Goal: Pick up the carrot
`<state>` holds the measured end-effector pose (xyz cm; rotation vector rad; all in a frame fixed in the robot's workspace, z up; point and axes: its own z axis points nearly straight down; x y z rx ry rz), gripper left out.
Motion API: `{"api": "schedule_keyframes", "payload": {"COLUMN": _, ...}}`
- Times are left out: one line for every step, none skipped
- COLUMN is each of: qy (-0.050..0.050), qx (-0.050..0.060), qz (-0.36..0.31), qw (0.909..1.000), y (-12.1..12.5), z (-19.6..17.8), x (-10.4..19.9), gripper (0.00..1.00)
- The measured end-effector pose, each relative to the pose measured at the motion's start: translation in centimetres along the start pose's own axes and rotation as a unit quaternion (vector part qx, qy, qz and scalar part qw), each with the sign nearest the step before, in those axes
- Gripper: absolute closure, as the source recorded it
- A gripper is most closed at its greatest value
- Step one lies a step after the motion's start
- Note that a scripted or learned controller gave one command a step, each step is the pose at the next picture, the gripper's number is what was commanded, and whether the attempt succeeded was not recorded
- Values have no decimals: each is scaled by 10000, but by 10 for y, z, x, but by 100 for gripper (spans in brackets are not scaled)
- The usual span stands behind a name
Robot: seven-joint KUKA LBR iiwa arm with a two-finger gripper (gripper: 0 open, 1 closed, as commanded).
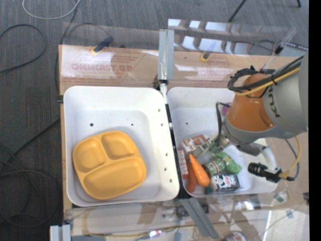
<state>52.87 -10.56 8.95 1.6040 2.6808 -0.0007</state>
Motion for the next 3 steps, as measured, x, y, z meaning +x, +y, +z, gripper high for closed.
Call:
{"api": "schedule_keyframes", "payload": {"qy": -5, "qx": -49, "qz": -1145, "qw": 9934, "y": -36, "z": -1, "x": 8, "gripper": 0}}
{"api": "schedule_keyframes", "payload": {"qy": 85, "qx": 48, "qz": -990, "qw": 9950, "y": -69, "z": -88, "x": -98, "gripper": 0}}
{"api": "schedule_keyframes", "payload": {"qy": 103, "qx": 52, "qz": -710, "qw": 9974, "y": -22, "z": -11, "x": -20, "gripper": 0}}
